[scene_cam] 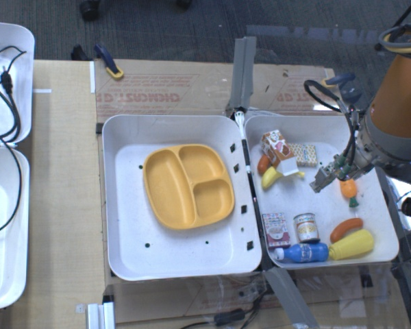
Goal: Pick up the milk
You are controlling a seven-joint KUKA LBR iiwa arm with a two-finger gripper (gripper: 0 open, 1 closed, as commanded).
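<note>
Grey arm (387,139) with broad orange band, looping black cables, small dark claw (324,181)

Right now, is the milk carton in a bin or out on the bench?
In: the milk carton lies inside the right bin, beside the banana.

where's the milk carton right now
The milk carton lies in the right bin, near its back-left corner, touching the banana and hot dog, left of the gripper.

end effector (327,177) over right bin (390,235) | milk (277,147) upper-left
</note>
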